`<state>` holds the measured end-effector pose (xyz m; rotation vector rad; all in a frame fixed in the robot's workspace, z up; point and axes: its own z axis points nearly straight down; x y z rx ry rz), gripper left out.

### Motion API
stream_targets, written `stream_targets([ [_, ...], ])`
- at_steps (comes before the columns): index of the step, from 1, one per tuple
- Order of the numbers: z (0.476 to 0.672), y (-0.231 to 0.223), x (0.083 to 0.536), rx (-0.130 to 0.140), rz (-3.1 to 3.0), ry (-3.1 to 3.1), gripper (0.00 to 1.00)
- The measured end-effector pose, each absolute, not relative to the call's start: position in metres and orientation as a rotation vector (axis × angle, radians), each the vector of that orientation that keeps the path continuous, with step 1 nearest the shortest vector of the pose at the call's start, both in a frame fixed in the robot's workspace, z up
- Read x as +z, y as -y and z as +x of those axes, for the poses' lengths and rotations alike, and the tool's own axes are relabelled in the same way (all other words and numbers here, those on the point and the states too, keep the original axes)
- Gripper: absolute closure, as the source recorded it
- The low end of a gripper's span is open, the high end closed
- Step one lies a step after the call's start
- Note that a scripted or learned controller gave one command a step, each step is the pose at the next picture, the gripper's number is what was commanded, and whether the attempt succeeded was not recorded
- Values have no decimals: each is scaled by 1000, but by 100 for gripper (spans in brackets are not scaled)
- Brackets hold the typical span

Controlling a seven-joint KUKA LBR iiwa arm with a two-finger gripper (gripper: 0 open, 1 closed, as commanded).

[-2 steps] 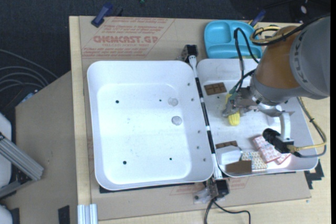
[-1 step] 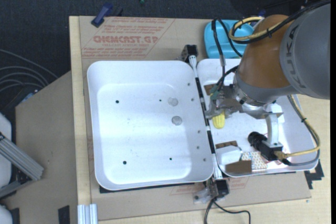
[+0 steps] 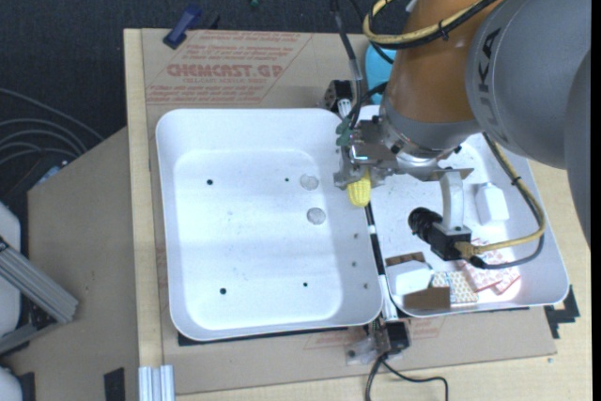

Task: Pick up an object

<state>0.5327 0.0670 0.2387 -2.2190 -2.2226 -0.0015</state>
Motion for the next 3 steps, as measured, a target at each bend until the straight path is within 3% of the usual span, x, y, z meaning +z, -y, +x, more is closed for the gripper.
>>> stream_targets([
  [1,510,-149,232,4,-2217,2220,100],
  [2,556,-105,256,0,-2222,2221,100],
  [3,535,-184,243,4,-2217,2221,100],
])
